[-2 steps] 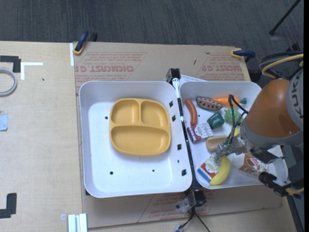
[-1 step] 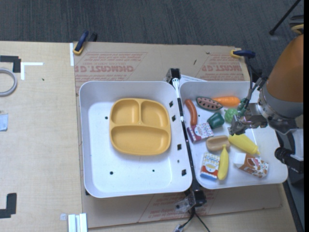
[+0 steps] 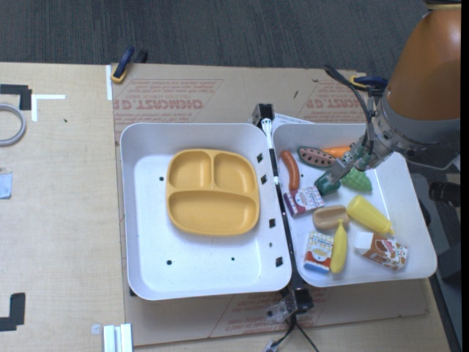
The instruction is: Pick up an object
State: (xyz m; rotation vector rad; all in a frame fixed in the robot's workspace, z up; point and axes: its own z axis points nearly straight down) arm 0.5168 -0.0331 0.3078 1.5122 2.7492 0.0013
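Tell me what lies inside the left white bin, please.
Inside the left white bin lies one yellow divided plate, upright, with three compartments that hold nothing. Around it the bin floor shows a few small dark dots. What is under the plate is covered and cannot be seen.

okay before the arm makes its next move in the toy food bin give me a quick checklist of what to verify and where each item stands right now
1. Gripper is over the right bin, among the toys: ok.
2. A toy is clearly between the fingers: cannot tell; the tip sits by a dark green item and a light green toy, too small to separate.
3. Neighbours leave room to lift: not ok; the spotted brown toy, the orange piece and the wrapped snack crowd close.
4. Left bin has somewhere to set things down: ok; the yellow divided plate lies flat in it.
5. Cables at the wrist hang free of the bin wall: cannot tell.
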